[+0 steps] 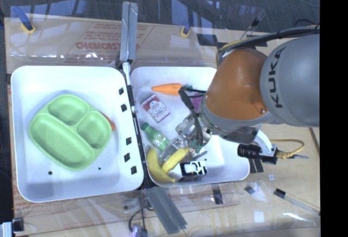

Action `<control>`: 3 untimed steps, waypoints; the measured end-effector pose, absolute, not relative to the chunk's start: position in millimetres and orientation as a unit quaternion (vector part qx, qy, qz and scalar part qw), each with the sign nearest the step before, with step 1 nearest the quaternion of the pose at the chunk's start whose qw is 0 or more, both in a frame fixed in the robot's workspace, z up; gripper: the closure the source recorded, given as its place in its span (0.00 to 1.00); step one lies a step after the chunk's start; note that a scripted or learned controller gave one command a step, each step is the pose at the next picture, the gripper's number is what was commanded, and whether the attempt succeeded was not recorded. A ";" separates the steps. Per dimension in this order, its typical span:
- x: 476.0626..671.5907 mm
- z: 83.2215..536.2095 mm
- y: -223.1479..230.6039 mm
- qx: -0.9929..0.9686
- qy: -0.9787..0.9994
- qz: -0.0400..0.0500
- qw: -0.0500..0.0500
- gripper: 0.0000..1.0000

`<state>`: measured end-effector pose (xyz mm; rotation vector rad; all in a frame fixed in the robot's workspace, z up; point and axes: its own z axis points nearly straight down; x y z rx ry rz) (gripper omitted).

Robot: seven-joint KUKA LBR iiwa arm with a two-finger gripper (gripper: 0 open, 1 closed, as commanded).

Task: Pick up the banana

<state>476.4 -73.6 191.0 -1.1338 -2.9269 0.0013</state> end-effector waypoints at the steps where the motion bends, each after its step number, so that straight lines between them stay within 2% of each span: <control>1: 479.0 94.2 -111.5 -0.354 -0.935 0.001 -0.005 0.00; 2: 476.0 91.3 -122.0 -0.555 -0.832 0.000 0.000 0.00; 3: 476.8 100.9 -121.2 -0.552 -0.834 0.000 0.000 1.00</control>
